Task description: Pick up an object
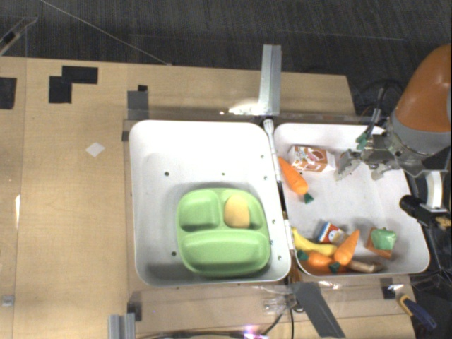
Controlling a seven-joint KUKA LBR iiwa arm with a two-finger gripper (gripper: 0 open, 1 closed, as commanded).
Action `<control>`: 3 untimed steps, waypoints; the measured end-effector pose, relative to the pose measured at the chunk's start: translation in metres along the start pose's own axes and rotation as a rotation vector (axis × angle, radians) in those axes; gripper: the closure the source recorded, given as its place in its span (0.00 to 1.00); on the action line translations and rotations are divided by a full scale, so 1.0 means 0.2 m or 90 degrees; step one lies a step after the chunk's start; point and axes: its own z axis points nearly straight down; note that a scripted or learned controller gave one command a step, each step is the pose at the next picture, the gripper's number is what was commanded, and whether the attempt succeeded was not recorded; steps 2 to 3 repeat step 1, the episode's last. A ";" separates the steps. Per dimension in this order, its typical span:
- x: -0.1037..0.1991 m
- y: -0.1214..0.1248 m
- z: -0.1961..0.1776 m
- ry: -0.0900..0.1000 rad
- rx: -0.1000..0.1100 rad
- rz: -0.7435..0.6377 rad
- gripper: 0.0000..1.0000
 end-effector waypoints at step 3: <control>-0.14 0.25 0.40 -0.001 -0.002 -0.041 0.00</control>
